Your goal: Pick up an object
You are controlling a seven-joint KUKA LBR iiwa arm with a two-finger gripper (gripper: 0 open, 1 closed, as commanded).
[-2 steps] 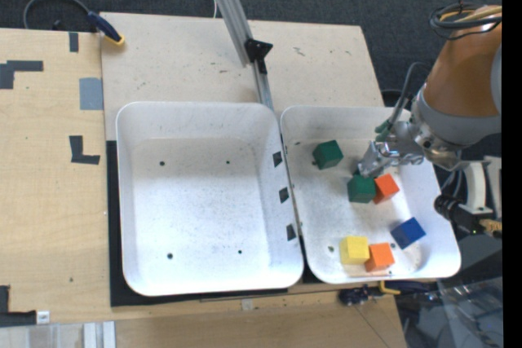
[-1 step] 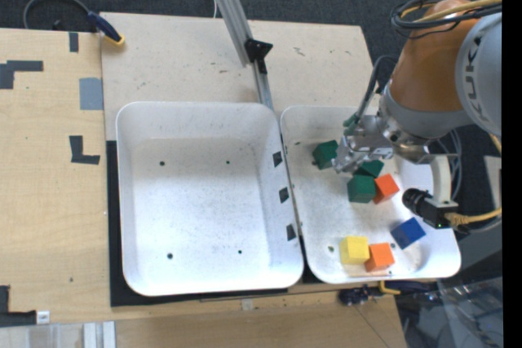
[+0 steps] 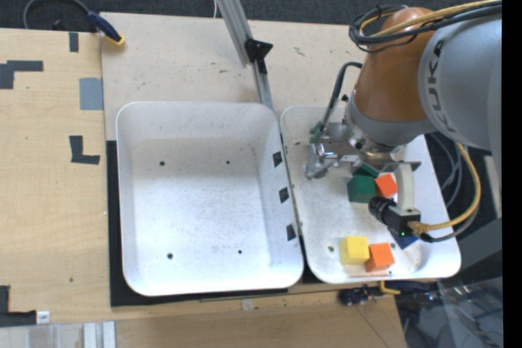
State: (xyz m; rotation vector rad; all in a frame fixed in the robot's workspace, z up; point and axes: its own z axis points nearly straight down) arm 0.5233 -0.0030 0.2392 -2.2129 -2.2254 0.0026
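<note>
My gripper [image 3: 324, 157] hangs low over the upper middle of the right bin [image 3: 326, 208], under the grey and orange wrist. Just to its right lie a green block [image 3: 360, 188] and a small orange block [image 3: 386, 185], touching each other and partly under the arm. A yellow block [image 3: 356, 248] and another orange block [image 3: 380, 257] sit side by side near the bin's front edge. The gripper stands beside the green block, and I see nothing held in it.
The left bin [image 3: 204, 200] stands next to the right one, their rims meeting in the middle. A slanted metal rail [image 3: 232, 4] runs down to the bins' back edge. Black and yellow cables [image 3: 424, 224] loop over the right bin's right side.
</note>
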